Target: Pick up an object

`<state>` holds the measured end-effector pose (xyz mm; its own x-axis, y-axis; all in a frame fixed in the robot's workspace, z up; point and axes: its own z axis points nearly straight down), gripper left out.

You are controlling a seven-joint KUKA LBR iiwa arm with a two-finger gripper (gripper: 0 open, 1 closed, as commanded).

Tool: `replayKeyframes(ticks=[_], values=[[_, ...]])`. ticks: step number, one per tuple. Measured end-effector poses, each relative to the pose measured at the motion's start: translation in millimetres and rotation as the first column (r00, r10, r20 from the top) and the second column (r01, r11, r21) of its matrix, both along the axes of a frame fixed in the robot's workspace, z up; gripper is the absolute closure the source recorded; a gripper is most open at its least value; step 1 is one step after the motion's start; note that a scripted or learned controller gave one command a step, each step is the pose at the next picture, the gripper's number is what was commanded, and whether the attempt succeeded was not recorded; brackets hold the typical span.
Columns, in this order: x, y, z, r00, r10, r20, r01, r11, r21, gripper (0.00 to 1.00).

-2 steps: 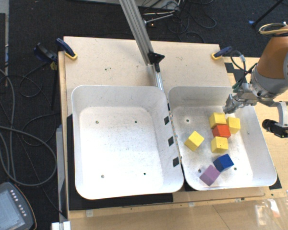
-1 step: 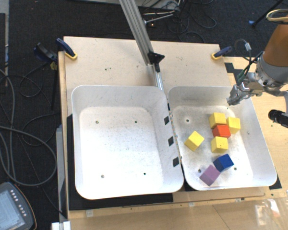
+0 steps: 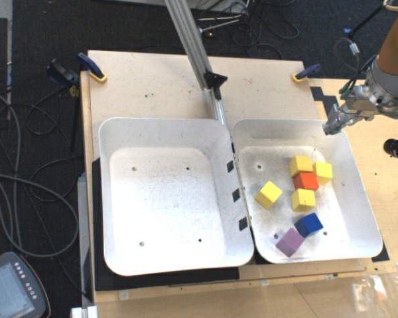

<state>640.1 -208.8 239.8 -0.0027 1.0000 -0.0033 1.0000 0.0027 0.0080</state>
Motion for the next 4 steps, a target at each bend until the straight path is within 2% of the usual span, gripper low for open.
replayKeyframes(ticks=[1, 4], values=[[0.9, 56.9, -9.9, 1.000, 0.005, -0.009, -0.005, 1.000, 0.005, 1.00], [-31.2, 223.6, -4.2, 1.000, 0.006, -0.009, -0.006, 1.000, 0.005, 1.00]])
